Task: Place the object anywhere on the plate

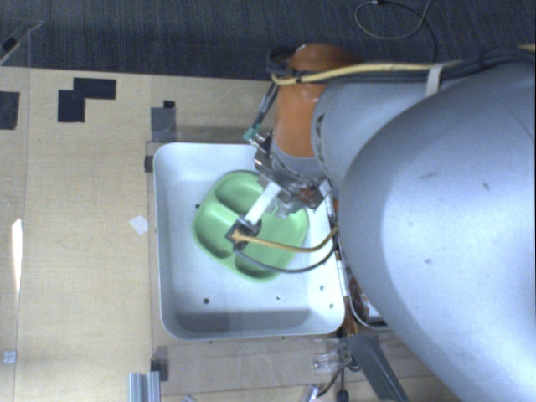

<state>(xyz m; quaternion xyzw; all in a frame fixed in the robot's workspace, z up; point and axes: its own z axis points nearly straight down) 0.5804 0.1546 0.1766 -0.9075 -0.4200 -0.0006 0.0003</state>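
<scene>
- The tool (245, 230) hangs low over the green divided plate (219, 216), which lies in the left white bin (180, 249); the tool's tip sits over the ridge where the plate's compartments meet.
- I cannot tell the tool's state: its tip is small and seen from above, so nothing certain can be said about how it is set.
- The object to be placed cannot be made out. A thin yellowish cable (280, 245) curves from the tool tip across the plate, but it looks like part of the arm's wiring, not the task's thing.
- Risk: if the tool carries something small, letting go over the ridge could let it roll or tip off toward the plate's edge and into the bin.
- Risk: the tool is very near the plate, so a further descent could press on it, tilt it or push it across the bin floor.
- Risk: the slack cable trails over the plate and could snag the rim when the arm (435, 216) pulls away.
- Containers: the left bin holds the plate, whose visible compartments look bare. The arm hides the second bin almost entirely, so its contents are unknown.
</scene>
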